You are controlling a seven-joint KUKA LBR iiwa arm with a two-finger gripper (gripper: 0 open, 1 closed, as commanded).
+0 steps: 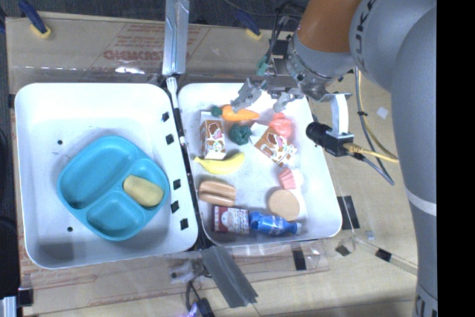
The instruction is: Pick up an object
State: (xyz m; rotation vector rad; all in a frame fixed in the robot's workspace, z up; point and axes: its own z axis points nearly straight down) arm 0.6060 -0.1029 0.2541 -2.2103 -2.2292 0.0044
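Note:
My gripper (266, 95) hangs over the far end of the right bin (326, 189), its two fingers spread open with nothing between them. Just below its fingertips lie an orange carrot-shaped toy (241, 114) and a pink toy (281, 124). Further toys fill the bin: a dark green piece (240, 134), two small brown-and-white cartons (213, 137) (274, 147), a yellow banana (223, 163), a hot dog (217, 193), a round tan biscuit (284, 204), a pink piece (289, 177) and a blue-capped bottle (256, 222) lying flat.
The left bin (37, 130) holds a blue divided plate (96, 178) with a yellow potato-like toy (143, 190) on it. A grey metal bar (175, 33) stands at the divider between the bins. The arm's grey body occupies the right side.

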